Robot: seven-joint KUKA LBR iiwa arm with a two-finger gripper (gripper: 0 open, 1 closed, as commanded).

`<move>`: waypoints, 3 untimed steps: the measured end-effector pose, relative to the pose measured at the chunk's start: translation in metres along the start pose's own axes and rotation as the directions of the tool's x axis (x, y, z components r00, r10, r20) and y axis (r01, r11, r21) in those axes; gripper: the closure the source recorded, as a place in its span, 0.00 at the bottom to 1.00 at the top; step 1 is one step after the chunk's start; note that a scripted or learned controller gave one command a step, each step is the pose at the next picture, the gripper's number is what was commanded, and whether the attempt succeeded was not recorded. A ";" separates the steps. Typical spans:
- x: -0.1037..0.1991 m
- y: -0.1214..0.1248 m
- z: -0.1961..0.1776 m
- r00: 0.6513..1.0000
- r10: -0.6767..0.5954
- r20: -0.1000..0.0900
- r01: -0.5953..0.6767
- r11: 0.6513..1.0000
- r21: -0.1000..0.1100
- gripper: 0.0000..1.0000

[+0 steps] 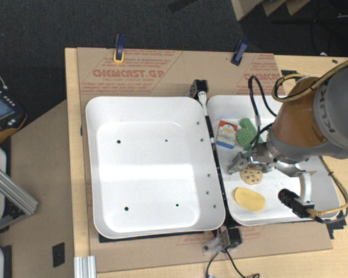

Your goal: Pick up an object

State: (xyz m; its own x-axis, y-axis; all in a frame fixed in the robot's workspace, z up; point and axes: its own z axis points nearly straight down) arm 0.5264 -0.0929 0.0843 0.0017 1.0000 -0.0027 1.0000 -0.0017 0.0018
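My gripper (249, 162) hangs low over the middle of the right bin (325, 181), at the end of the grey arm with the orange band. Directly under its front edge lies a round chocolate-chip cookie (252, 176), touching or nearly touching it. A yellow oval piece (250, 199) rests nearer the bin's front. Behind the gripper sit a small red, white and blue box (226, 133) and a green leafy item (246, 131), side by side. The arm hides the bin's right part.
The left bin (104, 114) stands beside the right one, their rims meeting at a black divider (211, 149). Both rest on a cardboard sheet (133, 68) held by blue clamps at the back edge.
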 end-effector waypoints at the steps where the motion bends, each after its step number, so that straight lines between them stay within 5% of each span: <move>1: 0.001 0.000 -0.011 1.000 0.001 -0.002 -0.001 1.000 -0.001 1.00; 2: 0.085 0.001 -0.106 1.000 -0.011 -0.005 0.011 1.000 -0.008 1.00; 3: 0.116 -0.013 -0.131 1.000 -0.005 -0.003 0.005 1.000 -0.001 1.00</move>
